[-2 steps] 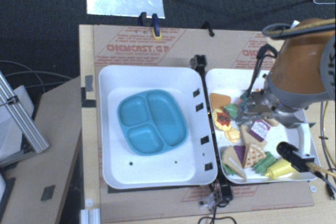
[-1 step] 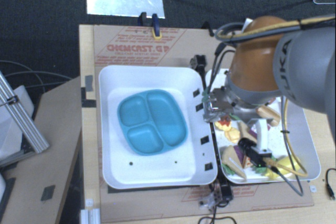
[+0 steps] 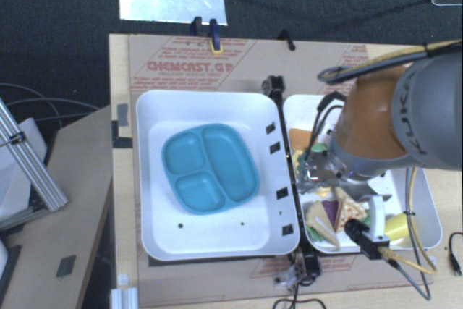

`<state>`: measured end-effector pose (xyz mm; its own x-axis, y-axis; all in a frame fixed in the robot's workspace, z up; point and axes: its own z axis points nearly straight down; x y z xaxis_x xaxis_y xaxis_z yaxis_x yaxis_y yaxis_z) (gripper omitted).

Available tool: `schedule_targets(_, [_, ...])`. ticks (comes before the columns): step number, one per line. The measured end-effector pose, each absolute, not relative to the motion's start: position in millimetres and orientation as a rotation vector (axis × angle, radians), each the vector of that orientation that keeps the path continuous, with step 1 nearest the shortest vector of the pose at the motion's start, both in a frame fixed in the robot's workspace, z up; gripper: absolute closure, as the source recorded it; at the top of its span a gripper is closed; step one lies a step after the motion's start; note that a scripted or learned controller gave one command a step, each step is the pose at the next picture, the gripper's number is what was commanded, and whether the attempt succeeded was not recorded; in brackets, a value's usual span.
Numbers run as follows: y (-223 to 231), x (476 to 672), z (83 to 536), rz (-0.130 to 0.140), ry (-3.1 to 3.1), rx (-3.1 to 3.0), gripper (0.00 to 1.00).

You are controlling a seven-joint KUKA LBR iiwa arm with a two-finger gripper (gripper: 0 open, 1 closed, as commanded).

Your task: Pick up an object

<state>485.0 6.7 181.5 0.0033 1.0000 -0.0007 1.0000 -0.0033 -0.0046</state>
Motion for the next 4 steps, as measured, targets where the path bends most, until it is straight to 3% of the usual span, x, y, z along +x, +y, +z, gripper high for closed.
schedule_targets(1, [81,487.5,260,-0.012,-2.237,-2.211,1.00])
schedule_targets(2, [121,489.2,225,0.002,-2.228,-2.210,1.00])
schedule_targets(3, [51,626.5,314,-0.017,-2.228,-2.238,1.00])
schedule_targets(4, [138,596.9,295,-0.002,-2.233,-2.207,1.00])
